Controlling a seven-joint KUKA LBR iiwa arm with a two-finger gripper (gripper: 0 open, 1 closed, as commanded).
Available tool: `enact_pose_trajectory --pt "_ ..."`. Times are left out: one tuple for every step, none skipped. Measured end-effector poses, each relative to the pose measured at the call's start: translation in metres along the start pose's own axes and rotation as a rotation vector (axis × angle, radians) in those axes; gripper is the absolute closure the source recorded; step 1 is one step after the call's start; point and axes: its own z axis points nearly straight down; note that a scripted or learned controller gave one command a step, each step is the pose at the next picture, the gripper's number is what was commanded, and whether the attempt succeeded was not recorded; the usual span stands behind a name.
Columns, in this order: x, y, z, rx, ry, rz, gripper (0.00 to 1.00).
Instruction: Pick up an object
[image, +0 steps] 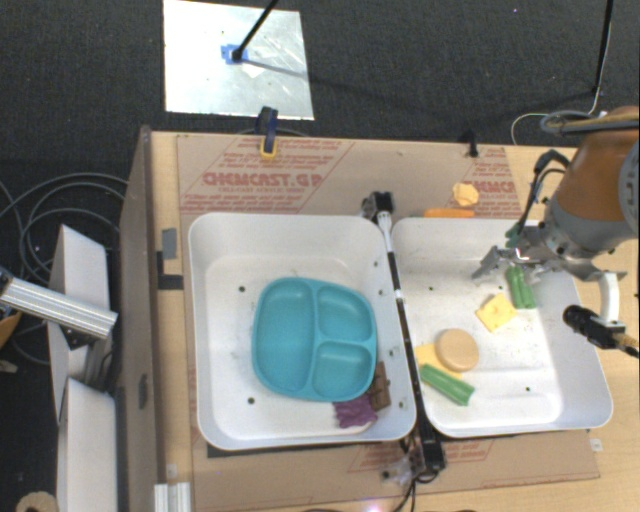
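Over the right bin's (590, 400) far edge we see the gripper (505, 262) hanging low, its fingers spread and holding nothing. Just beside it, toward the right wall, lies a green stick (521, 288), the likeliest pick in our judgement, with a yellow block (495, 313) touching its near end. A tan disc (457, 350) and green piece (445, 384) sit toward the near-left corner. A teal plate (315, 339) occupies the left bin (225, 250).
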Motion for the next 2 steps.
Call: enact_pose_trajectory --pt "-0.016 -0.031 0.025 0.006 -0.001 0.007 0.0" --pt "0.099 -0.038 -0.037 -0.001 0.004 -0.008 0.0"
